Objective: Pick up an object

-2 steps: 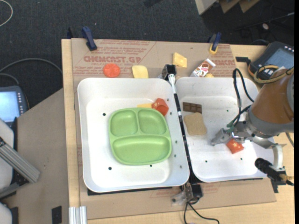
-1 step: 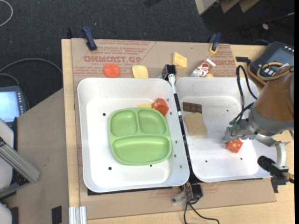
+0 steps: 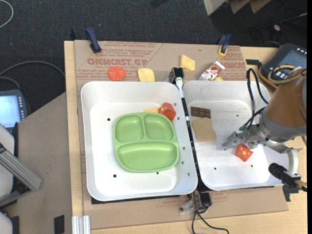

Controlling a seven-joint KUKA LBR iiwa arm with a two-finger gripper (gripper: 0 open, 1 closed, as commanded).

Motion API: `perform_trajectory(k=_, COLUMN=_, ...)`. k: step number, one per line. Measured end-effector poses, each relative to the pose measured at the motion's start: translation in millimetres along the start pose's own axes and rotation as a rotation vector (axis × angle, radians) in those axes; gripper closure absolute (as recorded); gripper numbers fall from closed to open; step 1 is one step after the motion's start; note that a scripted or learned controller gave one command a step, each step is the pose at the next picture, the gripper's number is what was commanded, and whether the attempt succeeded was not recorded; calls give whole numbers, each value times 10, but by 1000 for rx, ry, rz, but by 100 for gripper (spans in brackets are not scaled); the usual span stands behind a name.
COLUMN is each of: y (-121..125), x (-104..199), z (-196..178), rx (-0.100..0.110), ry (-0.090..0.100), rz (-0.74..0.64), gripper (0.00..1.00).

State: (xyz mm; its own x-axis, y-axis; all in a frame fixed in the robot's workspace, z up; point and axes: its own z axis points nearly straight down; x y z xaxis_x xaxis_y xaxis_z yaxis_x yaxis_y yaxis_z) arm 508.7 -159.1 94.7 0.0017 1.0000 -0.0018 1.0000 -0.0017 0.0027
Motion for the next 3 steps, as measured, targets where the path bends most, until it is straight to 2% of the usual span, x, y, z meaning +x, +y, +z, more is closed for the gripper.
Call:
perform_trajectory(k=1, y=-182, x=-11, z=105, rx=7, ry=4, rz=-1, gripper=0)
perform_trajectory(k=2, y=-167, x=-20, z=-8, rx=1, ry=0, rz=0, gripper=100)
perform_trajectory(k=3, y=-151, x=750, z=-949, rx=-4, ry=2, rz=-9, gripper=100)
